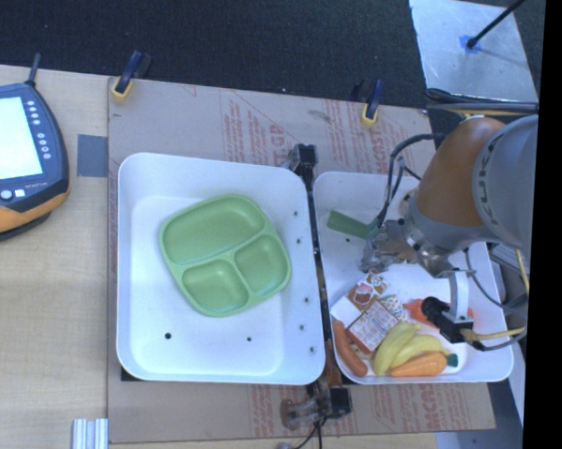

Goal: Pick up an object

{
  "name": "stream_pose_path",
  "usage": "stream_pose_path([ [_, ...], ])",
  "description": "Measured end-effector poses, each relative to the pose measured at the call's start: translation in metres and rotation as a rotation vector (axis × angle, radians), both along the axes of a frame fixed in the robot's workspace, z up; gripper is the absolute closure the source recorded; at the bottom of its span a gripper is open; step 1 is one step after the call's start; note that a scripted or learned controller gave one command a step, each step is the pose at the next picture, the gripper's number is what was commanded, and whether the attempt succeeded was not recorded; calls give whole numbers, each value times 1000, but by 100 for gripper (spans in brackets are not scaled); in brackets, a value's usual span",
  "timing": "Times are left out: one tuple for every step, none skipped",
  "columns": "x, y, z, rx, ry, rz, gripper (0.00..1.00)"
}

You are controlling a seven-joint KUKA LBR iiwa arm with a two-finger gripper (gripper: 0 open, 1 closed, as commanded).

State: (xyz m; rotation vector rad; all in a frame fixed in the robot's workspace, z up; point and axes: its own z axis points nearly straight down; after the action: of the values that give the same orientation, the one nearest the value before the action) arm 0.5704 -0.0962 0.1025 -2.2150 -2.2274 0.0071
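Bench: two white bins side by side, the left bin (143, 259) holding a green divided plate (225, 253), the right bin (344, 189) holding the clutter.
Arm (471, 182): reaching in from the right, its orange band hanging over the back half of the right bin, wrist bent down toward the bin floor.
Gripper (384, 260): low in the right bin, near a flat green card (349, 223) and just above the pile; from where I stand I cannot tell how the fingers are set, and nothing is visibly held.
Pile: a yellow banana bunch (408, 348), an orange carrot (418, 366), a patterned packet (375, 320) and a red-orange piece (348, 352), crowded together at the bin's near side.
Best target, I'd say: the packet or the banana bunch, closest below the gripper.
How to do it well: come straight down on one item, centred, clear of its neighbours and the bin wall.
Risk: crowded items may slip aside or lift together.
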Motion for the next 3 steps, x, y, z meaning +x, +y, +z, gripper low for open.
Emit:
stream_pose_path([
  [0, 0, 0, -1, 0, 1, 0],
  [-31, -18, -10, 3, -1, 1, 0],
  [77, -9, -10, 3, 0, -1, 0],
])
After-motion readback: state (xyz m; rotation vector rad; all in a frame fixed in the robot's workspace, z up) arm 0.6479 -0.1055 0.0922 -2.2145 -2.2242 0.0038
